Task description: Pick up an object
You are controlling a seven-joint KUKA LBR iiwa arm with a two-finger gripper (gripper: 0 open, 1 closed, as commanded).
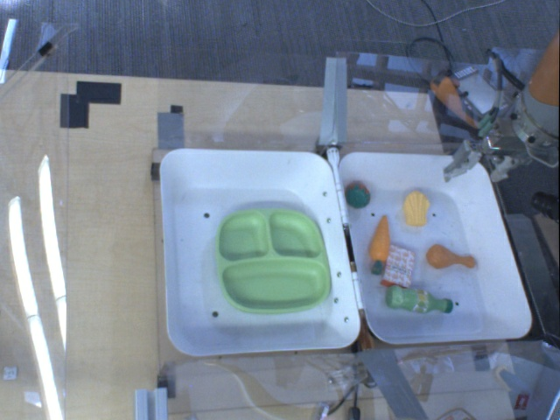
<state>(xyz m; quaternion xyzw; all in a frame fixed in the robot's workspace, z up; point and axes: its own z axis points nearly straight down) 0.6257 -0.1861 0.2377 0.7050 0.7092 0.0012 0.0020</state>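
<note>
Hand [477,157] is hovering at the right bin's [512,318] far right corner, arm slanting in from the right; whether it is open I cannot tell. Below-left of it are lying a shell [416,207], drumstick [449,257], carrot [379,239], ball [357,195], bottle [417,301] and checkered packet [400,266], its print unreadable.

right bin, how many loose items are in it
6, all in the right bin: green ball upper left, yellow shell, carrot, checkered packet, orange drumstick, green bottle lowest. None look hidden.
</note>
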